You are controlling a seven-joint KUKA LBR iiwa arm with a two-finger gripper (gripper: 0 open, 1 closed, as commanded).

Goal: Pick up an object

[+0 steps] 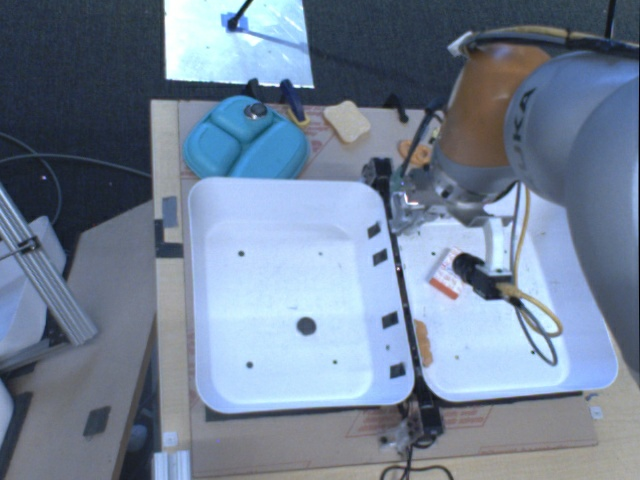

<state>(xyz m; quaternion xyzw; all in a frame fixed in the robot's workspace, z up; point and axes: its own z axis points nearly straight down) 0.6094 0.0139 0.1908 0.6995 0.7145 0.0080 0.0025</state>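
It cannot be told if the claw [402,206] is wide or narrow, so it should be opened and lowered straight over the flat red-and-white packet [444,274].

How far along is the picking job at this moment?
Done: nothing lifted yet. In hand: the gripper hangs over the back left corner of the right bin. The red and white packet and the orange piece lie on that bin's floor, a dark disc in the left bin. Left: grasp one and lift it.
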